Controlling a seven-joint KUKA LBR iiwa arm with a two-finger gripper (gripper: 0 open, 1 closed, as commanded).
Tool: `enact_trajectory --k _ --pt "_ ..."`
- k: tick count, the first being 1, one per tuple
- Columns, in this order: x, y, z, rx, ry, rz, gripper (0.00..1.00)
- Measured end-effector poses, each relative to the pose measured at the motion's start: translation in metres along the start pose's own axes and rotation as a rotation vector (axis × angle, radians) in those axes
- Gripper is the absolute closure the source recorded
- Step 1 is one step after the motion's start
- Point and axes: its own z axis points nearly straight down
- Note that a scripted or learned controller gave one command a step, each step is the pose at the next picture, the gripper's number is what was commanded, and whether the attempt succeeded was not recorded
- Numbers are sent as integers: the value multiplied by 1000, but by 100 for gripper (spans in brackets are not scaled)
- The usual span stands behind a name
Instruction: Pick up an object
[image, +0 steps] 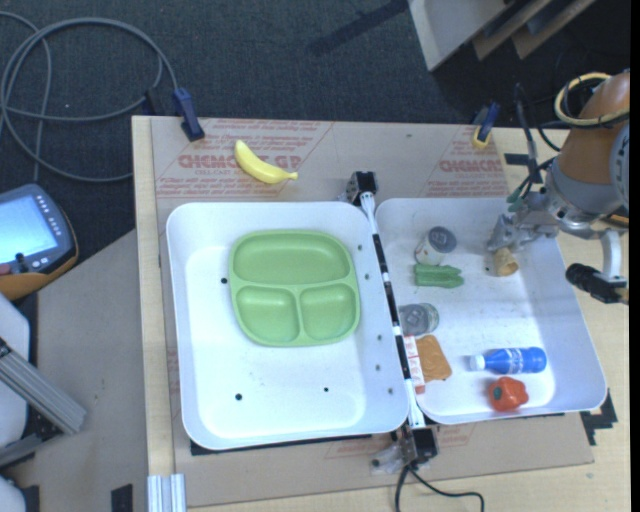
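**Camera view: the hand is down in the right bin, over a small tan piece**

Camera view, looking down on the desk (150, 300): two white bins side by side. The left bin (200, 380) carries a green divided tray (295, 287), and a yellow banana (263, 163) lies on the cardboard beyond it. All the action is in the right bin (570, 340). The arm reaches in from the right and its hand (512, 238) sits low at the far end of that bin, right above a small tan object (505, 262) that rests on the bin floor, just beside or touching the fingertips. Whether the hand is spread or pressed together, I cannot tell from this angle.

Other candidates lie well apart: a grey round piece (439, 241), a green item (438, 276), a clear round lid-like thing (418, 319), an orange cracker-like slab (432, 358), a blue-and-white bottle (510, 360) and a red object (508, 393).

By my reading this is the grasp step, not the lift. The next move calls for closing squarely on the tan piece, then rising straight up, clear of the bin wall.
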Motion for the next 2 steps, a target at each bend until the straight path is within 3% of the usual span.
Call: enact_trajectory --k 1,2 --pt "71 -43 -34 4 -1 4 100" --pt "159 -57 -110 2 -1 3 100"
